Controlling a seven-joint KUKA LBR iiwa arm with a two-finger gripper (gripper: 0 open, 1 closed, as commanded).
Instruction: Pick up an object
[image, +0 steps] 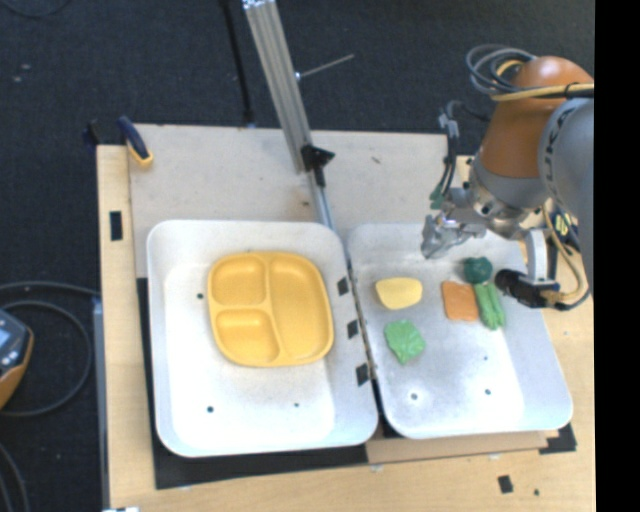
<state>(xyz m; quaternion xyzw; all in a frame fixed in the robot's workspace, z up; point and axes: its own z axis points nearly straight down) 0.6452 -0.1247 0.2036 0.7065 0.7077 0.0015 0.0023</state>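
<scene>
The grey two-finger gripper (438, 240) hovered over the right shallow white bin (520, 400), its grip state impossible to tell. Below it lay a pale yellow rounded piece (399, 292); the arm partly hid a dark green lump (477, 269).

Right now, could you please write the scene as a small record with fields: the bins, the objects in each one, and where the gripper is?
left bin: holds a yellow divided plate
right bin: holds a yellow piece, a light green piece, an orange piece, a green stick, a dark green piece
gripper: over the far edge of the right bin, holding nothing visible
arm: reaches in from the right
</scene>
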